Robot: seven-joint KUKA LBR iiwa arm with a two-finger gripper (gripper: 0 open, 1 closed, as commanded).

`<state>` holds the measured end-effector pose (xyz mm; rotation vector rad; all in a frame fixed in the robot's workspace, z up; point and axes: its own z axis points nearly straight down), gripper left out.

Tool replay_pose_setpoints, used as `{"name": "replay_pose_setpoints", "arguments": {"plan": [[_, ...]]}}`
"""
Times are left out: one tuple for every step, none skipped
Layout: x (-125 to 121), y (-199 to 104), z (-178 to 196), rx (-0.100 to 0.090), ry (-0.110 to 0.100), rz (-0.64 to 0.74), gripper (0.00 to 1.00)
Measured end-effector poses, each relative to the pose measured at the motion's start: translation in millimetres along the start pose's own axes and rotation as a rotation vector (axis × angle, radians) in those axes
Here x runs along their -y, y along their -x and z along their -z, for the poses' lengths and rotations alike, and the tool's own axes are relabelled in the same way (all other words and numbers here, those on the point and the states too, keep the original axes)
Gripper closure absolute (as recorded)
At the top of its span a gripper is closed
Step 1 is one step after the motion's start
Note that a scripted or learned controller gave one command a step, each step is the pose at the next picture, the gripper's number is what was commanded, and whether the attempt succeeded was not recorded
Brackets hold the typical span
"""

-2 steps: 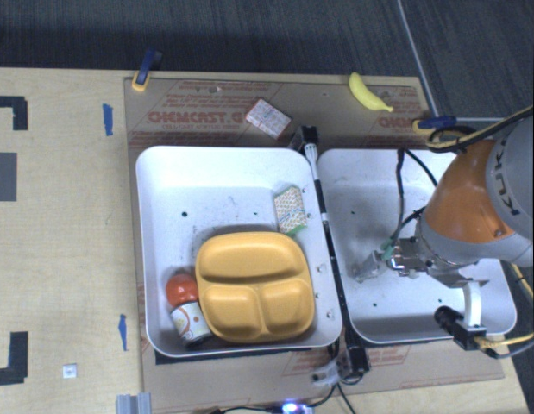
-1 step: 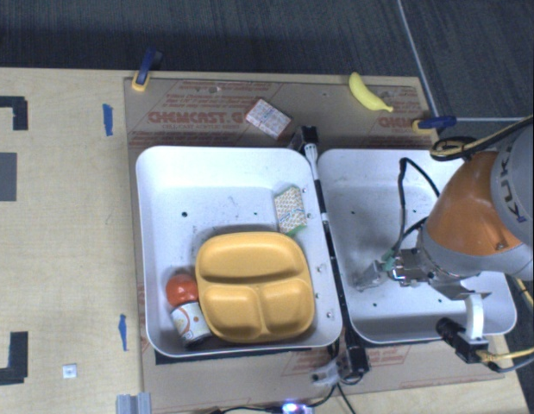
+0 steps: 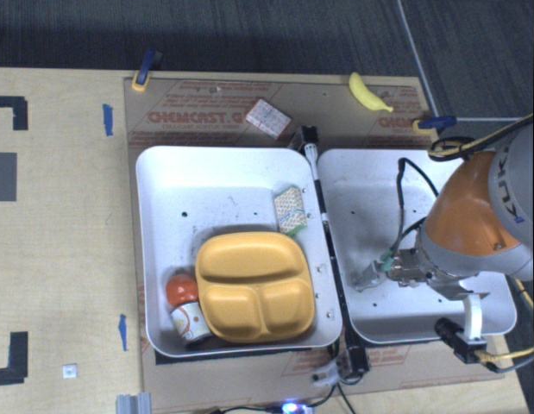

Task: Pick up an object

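The arm point(image 3: 474, 218) reaches in from the right and hangs over the right bin point(image 3: 361, 179), with the claw point(image 3: 368, 274) low near that bin's floor, toward its left wall. Whether the claw is spread or pressed together cannot be told; it is small and blurred, and nothing is seen pinched in it.

The pickable things all sit in the left bin point(image 3: 163, 179): a yellow divided tray point(image 3: 254, 285) fills the lower middle, a small bottle with an orange cap point(image 3: 187, 307) lies touching the tray's left edge at the bin's lower left, and a small patterned packet point(image 3: 289, 210) rests just above the tray near the right wall.

Risks from here:
- The claw is in the bin without any visible object under it, so closing here likely grabs air.
- Crossing to the left bin means clearing the two bin walls and the dark strip between them point(image 3: 323, 222); too low a path could clip a rim.
- The tray looks wide and smooth, probably too broad for a two-finger pinch except at its rim, so it may slip.
- The bottle is wedged between tray and bin wall, with little room for fingers.
- The packet looks flat and thin, and close to the wall, so it is easy to miss.

A banana point(image 3: 368, 93) and a small box point(image 3: 267, 117) lie on the desk behind the bins, well apart from the claw.
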<state>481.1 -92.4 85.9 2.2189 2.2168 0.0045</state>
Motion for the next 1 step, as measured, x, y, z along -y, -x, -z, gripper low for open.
{"name": "replay_pose_setpoints", "arguments": {"plan": [[-15.9, 0.3, -0.6, -0.002, -0.005, 0.001, 0.00]]}}
